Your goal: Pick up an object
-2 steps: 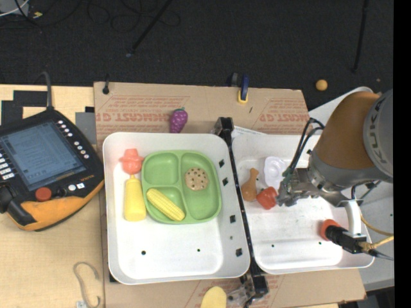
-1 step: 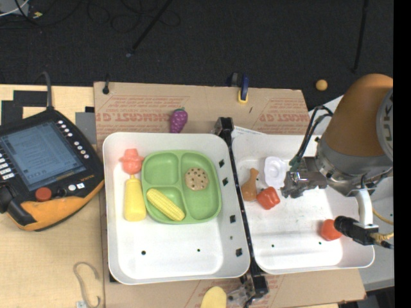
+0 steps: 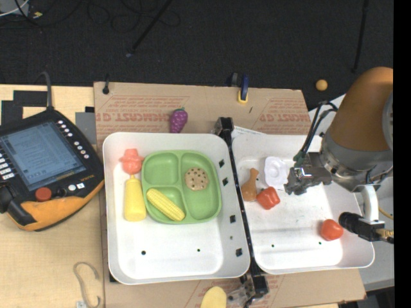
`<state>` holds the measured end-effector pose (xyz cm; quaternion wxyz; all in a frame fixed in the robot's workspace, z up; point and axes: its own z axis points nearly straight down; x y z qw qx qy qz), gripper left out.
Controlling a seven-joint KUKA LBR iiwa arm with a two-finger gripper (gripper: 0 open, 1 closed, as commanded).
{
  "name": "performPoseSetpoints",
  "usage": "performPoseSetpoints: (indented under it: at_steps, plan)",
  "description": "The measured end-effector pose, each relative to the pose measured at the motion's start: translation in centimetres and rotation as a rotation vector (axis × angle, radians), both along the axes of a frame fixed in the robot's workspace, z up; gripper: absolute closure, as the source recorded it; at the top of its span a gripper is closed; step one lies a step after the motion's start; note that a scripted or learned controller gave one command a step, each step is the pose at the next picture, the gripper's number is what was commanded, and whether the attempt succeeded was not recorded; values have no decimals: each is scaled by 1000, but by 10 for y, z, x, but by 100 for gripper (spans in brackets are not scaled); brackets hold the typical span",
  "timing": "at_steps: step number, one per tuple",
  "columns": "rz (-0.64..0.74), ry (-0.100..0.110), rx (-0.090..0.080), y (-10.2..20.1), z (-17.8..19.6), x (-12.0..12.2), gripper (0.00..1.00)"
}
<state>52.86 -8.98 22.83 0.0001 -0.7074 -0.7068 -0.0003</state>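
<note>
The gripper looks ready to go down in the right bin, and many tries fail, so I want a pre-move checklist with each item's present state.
1. Gripper over the right bin: ok.
2. Nothing between its fingers yet: cannot tell.
3. A target close by: ok, the red pepper lies just to its left.
4. Target free of neighbours: not ok, the brown piece touches the pepper.
5. White item clear of the descent: cannot tell.
6. Red tomato out of the way: ok.

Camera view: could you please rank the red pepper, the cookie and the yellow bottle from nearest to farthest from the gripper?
From the gripper:
1. Red pepper, right bin, just to the gripper's left in the picture.
2. Cookie, on the green tray in the left bin.
3. Yellow bottle, left bin, beyond the tray.
</note>
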Motion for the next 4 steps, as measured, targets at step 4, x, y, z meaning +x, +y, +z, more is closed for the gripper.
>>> performPoseSetpoints:
  at_steps: [4]
  plan:
    - [0,3,0,66,-7,81,100]
